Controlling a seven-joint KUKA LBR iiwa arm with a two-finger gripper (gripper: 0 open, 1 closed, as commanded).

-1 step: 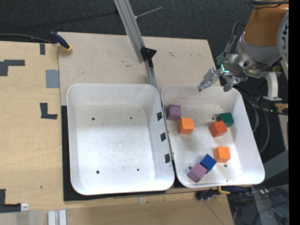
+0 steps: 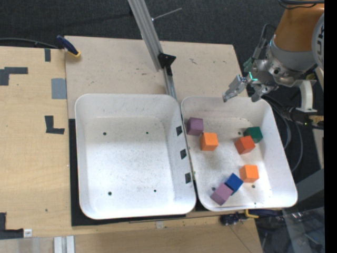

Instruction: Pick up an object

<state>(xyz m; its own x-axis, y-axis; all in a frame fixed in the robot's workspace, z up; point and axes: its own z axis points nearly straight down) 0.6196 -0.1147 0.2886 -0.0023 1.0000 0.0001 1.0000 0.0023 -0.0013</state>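
The gripper hangs over the far rim of the right bin, up at about one o'clock from that bin's middle. Its two fingers look slightly apart, with nothing between them, though they are small and partly shadowed.

Below it the blocks lie scattered. A purple cube sits at ten o'clock in the bin, touching an orange cube just beside it. Over at two o'clock a green block leans against a red-orange cube. Toward five o'clock rests another orange block, and near six o'clock a blue cube presses against a light purple cube.

The left bin stands alongside, rims touching.
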